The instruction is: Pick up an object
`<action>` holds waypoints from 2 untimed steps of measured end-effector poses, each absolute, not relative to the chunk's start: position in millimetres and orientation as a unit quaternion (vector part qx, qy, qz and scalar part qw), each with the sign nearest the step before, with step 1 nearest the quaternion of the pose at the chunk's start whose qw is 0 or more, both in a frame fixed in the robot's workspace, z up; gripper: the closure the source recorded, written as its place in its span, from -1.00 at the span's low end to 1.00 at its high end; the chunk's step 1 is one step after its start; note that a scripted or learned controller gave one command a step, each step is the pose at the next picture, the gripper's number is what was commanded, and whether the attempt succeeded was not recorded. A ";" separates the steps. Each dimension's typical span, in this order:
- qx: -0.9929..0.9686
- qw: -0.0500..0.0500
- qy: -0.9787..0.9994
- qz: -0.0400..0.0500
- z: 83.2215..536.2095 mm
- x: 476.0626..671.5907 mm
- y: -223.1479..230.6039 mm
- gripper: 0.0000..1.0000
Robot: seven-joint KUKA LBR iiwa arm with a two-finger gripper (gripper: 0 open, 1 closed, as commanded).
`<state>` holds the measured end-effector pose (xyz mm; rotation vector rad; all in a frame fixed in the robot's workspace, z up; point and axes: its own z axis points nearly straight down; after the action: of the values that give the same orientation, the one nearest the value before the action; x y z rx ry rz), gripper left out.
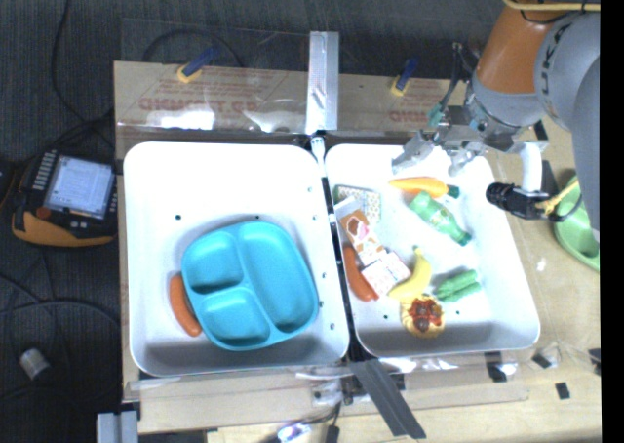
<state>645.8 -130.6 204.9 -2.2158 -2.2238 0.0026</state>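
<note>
Above right bin's point(507, 265) far edge, gripper point(441, 150) hangs just beyond orange carrot point(419, 184); whether it is open or closed cannot be told; nothing seen held. Green bottle point(441, 218), banana point(417, 277), printed carton point(363, 227) lie below, carton's print unreadable. Left bin point(156, 187) holds blue divided tray point(252, 282), sausage point(182, 303) touching its left side.

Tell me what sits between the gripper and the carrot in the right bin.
Nothing visible does. The gripper hangs over the far end of the right bin, and the carrot lies just below it in the picture with bare white floor around it. The green bottle lies on the carrot's near side, out of the path.
</note>
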 end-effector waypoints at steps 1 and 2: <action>-0.726 -0.008 -0.688 -0.003 100.6 658.0 -189.8 -1.00; -0.725 0.007 -0.689 0.000 94.8 672.0 -199.6 -1.00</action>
<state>672.0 -199.6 94.8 -2.2670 -2.1539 0.0004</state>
